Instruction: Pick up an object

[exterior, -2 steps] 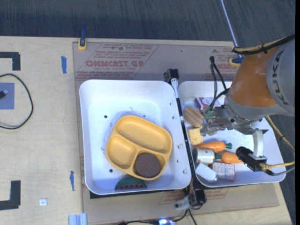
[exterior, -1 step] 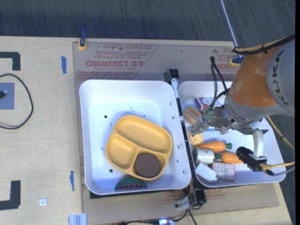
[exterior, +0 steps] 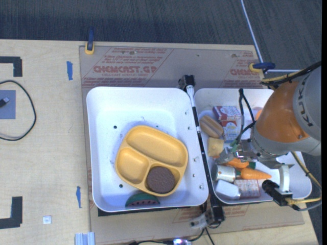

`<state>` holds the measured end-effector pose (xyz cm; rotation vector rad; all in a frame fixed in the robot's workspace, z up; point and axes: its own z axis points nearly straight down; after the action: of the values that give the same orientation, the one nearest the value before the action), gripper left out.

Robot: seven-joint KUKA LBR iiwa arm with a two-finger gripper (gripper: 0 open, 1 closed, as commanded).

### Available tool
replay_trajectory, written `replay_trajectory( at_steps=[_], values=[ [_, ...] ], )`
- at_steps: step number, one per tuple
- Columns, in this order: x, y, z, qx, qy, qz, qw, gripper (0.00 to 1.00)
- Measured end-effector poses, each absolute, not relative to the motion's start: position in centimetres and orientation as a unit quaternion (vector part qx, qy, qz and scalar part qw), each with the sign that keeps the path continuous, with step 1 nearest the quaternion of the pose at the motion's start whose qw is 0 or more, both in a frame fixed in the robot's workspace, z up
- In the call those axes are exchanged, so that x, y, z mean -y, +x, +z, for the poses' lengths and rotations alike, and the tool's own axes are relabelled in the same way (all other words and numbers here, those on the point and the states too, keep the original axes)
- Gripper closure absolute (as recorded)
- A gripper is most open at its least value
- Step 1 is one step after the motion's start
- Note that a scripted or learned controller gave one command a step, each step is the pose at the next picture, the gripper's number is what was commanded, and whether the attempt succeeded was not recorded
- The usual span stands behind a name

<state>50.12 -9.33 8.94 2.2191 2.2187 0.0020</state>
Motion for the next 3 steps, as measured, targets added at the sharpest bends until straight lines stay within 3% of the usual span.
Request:
replay_trajectory(
  at_steps=[1, 2, 3],
  values=[
    [9.4, 50.4, 10.1, -0.707, 0.707, 0.0026, 0.006, 1.0],
    [2.9, 48.3, 18.5, -0.708, 0.707, 0.0008, 0.0, 1.0],
    [-3.4, 49.5, 20.1, -0.708, 0.707, 0.0009, 0.001, 1.0]
  ],
)
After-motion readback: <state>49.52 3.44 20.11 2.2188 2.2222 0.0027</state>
